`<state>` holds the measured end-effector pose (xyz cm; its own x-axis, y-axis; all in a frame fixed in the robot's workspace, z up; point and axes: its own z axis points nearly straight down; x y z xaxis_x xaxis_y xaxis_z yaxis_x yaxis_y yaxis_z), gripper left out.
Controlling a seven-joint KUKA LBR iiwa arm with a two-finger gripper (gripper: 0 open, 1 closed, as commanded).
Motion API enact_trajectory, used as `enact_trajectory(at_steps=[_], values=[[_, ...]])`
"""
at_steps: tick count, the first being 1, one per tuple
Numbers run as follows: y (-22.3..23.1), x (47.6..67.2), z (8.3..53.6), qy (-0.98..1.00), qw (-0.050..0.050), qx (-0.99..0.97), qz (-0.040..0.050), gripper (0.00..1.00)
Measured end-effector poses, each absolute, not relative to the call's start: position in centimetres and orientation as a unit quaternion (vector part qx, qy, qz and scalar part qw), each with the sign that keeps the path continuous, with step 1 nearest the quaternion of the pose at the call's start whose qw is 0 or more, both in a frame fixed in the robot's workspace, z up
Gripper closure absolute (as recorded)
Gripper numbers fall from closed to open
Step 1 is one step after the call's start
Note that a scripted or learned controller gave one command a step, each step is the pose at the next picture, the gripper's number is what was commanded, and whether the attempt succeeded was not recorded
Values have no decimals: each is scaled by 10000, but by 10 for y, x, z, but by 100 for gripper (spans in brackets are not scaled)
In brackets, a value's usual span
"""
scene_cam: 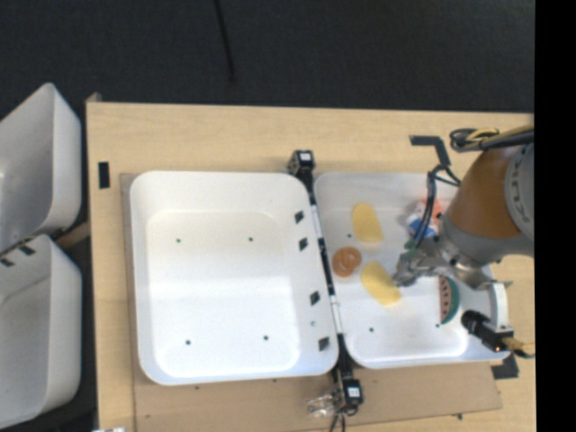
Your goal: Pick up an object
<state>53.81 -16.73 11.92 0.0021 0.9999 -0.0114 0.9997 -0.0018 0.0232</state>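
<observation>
Camera view: arm enters over the right bin, gripper low beside the near yellow piece, apparently touching its right end; whether anything is clasped, or how wide the tool stands, cannot be told from this slant. Piece lies mid-bin, near the left wall. Orange disc just beside it, second yellow piece toward the far edge. Left bin likely kept as drop side.

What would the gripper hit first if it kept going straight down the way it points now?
Most likely the lower pale yellow block in the right white bin: the gripper sits right at its edge. Depth is unclear from above, so it might meet the bin floor beside it.
</observation>
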Motion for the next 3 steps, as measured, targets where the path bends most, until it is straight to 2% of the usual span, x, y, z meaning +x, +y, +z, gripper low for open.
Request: enact_trajectory(at_steps=[1,2,3], values=[[-140,495,107,7057,124,7084,48,100],[-151,521,106,7076,48,7066,24,100],[-66,566,275,7118,81,7023,82,100]])
